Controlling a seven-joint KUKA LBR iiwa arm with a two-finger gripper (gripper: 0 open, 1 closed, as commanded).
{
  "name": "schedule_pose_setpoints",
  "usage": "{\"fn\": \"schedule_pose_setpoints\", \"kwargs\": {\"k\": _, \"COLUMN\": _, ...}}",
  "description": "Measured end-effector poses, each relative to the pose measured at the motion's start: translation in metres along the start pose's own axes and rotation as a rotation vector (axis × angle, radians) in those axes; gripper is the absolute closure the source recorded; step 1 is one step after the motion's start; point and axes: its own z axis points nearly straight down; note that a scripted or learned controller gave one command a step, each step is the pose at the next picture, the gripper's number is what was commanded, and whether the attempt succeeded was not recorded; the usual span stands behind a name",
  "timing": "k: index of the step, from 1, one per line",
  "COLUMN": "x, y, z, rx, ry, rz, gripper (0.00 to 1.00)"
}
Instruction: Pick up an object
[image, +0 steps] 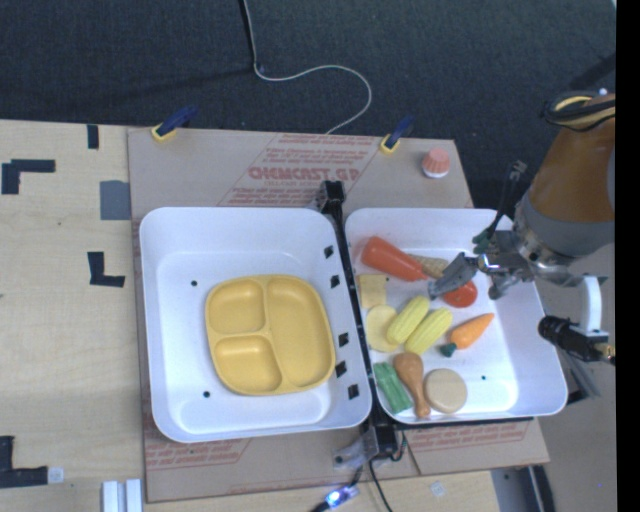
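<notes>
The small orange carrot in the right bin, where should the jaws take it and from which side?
Grip the carrot across its thick middle, coming straight down from above. It lies flat and slanted, green end by the corn, tip pointing toward the bin's open right side.

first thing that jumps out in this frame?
The yellow divided plate, alone in the left bin. Then the heap of toy food in the right bin: corn, carrot, a red pepper. The tool hangs over that heap by a red piece.
</notes>
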Motion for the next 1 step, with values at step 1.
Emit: {"fn": "schedule_pose_setpoints", "kwargs": {"k": 1, "x": 0.0, "y": 0.0021, "z": -0.0061, "rx": -0.011, "ry": -0.002, "rz": -0.003, "gripper": 0.0}}
